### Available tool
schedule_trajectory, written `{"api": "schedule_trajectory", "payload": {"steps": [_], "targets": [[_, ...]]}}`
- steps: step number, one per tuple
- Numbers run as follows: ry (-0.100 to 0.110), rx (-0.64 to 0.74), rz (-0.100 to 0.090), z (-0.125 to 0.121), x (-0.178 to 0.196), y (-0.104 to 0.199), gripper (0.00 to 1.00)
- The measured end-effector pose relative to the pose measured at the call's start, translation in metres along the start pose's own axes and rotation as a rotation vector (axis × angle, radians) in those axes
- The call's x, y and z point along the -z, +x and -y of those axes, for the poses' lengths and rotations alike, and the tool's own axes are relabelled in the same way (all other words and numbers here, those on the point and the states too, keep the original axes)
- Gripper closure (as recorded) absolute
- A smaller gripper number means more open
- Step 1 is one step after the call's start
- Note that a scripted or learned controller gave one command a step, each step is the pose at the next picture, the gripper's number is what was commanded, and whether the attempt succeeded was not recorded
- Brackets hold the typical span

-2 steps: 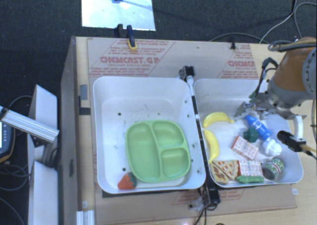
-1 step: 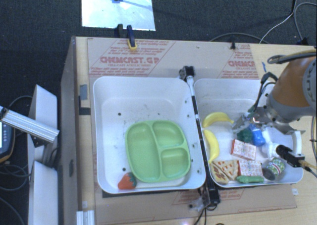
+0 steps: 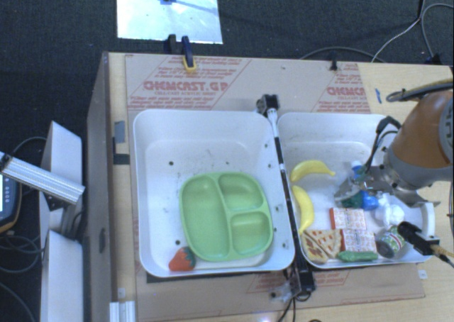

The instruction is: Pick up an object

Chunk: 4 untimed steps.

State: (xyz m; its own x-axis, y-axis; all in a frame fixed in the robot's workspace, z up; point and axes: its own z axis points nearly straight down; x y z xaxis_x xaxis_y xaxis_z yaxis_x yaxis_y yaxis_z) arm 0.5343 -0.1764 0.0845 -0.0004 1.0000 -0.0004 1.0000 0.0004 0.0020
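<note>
My gripper (image 3: 353, 187) reaches into the right bin (image 3: 333, 132) from the right, low over its middle. It sits just left of a blue object (image 3: 369, 201) and right of a yellow banana (image 3: 312, 169). A second banana (image 3: 304, 207) lies along the bin's left wall. In front of the gripper lie a red-and-white patterned packet (image 3: 352, 228), a waffle-like wedge (image 3: 320, 244), a green pod (image 3: 357, 257), a small can (image 3: 389, 243) and a white lump (image 3: 392, 212). Nothing shows between the fingers.
The left bin (image 3: 206, 132) holds a green divided plate (image 3: 225, 215) and a red strawberry (image 3: 182, 259) at its front left corner. The orange-banded arm (image 3: 422, 136) covers the right bin's right side. A black divider rail (image 3: 279, 157) runs between the bins.
</note>
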Motion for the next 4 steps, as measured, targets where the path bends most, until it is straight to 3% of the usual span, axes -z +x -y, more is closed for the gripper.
{"api": "schedule_trajectory", "payload": {"steps": [1,2,3,4], "targets": [[-0.002,0.001,0.000,-0.001,0.010,0.000,1.00],[-0.001,0.000,0.000,0.032,0.093,0.009,1.00],[-0.002,0.003,0.000,-0.022,0.142,0.047,1.00],[0.001,0.003,-0.001,-0.022,0.148,0.107,1.00]]}}
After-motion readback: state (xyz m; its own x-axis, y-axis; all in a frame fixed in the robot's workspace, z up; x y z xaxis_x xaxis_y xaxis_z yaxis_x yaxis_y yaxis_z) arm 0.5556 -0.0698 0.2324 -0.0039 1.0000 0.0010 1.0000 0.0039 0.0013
